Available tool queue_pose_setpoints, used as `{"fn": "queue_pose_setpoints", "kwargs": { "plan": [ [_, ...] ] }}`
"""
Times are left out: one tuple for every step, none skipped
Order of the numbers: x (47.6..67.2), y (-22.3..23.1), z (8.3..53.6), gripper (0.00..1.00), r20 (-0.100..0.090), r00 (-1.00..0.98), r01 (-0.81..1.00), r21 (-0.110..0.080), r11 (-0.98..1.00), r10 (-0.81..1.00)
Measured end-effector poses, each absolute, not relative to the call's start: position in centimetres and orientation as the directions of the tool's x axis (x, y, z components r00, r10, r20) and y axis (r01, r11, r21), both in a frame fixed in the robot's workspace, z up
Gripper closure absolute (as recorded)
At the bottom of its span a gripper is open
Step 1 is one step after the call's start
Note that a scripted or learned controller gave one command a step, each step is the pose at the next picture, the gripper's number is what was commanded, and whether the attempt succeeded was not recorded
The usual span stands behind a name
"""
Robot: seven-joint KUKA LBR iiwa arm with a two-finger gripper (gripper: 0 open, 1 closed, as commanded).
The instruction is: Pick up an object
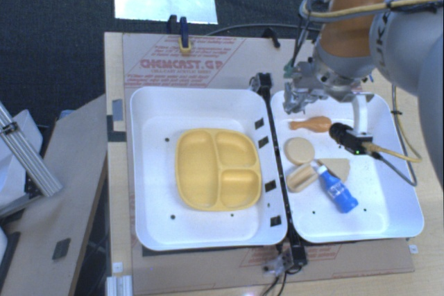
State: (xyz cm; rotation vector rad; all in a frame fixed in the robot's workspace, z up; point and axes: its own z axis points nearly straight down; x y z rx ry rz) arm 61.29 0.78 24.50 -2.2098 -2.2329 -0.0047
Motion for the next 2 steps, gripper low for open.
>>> {"fn": "queue_pose_setpoints", "kwargs": {
  "plan": [
    [61.4, 5.1, 24.1, 1.00, 0.001, -0.008, 1.000, 0.002, 0.008, 1.000],
    [61.9, 10.7, 24.6, 1.00, 0.003, -0.010, 1.000, 0.003, 0.010, 1.000]
  ]
}}
